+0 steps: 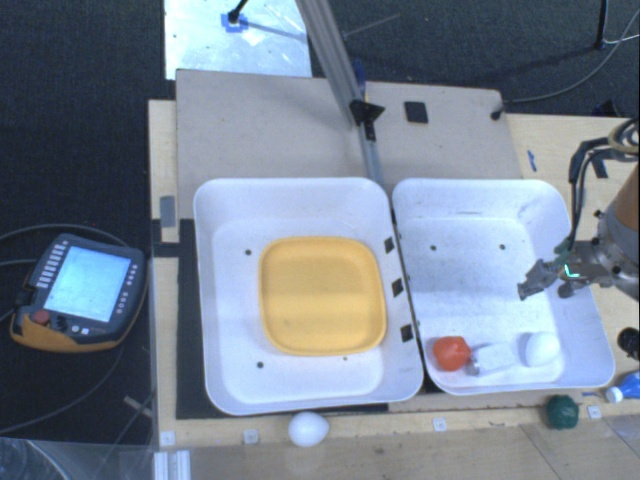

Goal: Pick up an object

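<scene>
Below the pincer (545, 280), whose grip I cannot tell, lies a white ball (541, 348), apart

left bin (225, 268): white
right bin (470, 208): white, faint grey smudges on its floor
square plate (323, 294): mustard yellow, plain
ball (450, 352): red-orange
egg-shaped object (541, 348): white
egg below the left bin (308, 429): white
ball below the right bin (561, 411): dark green
counter (300, 118): tan
teach pendant (77, 292): grey and orange, pale blue screen
floor (80, 88): dark carpet
</scene>
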